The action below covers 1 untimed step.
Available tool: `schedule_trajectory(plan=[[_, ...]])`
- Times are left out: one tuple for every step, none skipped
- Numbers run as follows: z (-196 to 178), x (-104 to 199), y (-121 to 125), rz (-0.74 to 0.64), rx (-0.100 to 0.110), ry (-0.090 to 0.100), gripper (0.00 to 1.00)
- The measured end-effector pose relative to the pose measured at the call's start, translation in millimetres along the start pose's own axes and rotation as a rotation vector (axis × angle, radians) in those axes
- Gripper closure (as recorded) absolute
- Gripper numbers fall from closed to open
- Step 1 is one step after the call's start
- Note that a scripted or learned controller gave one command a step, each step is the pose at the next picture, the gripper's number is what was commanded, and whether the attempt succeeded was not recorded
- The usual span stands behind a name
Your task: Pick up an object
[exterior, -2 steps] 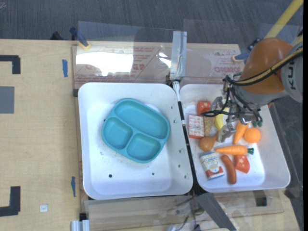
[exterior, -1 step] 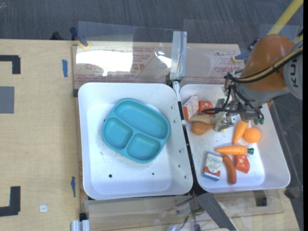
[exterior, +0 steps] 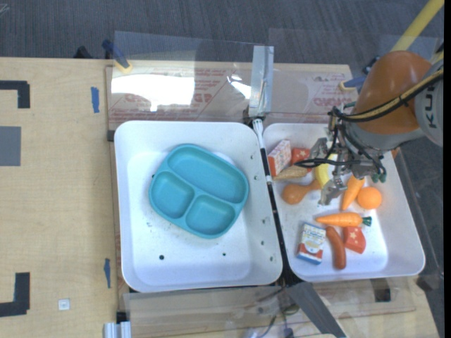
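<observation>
The gripper (exterior: 337, 182) hangs low in the right bin (exterior: 405, 255), among toy food; I cannot tell how wide it is set. A yellow piece (exterior: 323, 171) lies just to its left, and an orange ball (exterior: 368, 198) sits just to its right. A carrot (exterior: 341, 220) lies just below it, a small carton (exterior: 311, 242) further below. The blue divided plate (exterior: 199, 190) rests well to its left in the left bin (exterior: 134, 259).

A blue divided plate (exterior: 199, 190) lies tilted in the left white bin (exterior: 134, 259). Behind that bin stands a clear plastic sheet (exterior: 183, 83). The bin rests on a pale wooden table (exterior: 49, 189).
</observation>
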State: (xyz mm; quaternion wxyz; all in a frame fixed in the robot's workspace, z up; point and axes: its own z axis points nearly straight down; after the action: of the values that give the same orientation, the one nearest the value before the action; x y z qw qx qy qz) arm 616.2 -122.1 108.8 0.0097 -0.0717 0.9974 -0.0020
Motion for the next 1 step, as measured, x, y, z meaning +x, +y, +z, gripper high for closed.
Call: schedule_trajectory(plan=[[14.8,-19.4,9.8,0.055,-0.001,0.014,0.00]])
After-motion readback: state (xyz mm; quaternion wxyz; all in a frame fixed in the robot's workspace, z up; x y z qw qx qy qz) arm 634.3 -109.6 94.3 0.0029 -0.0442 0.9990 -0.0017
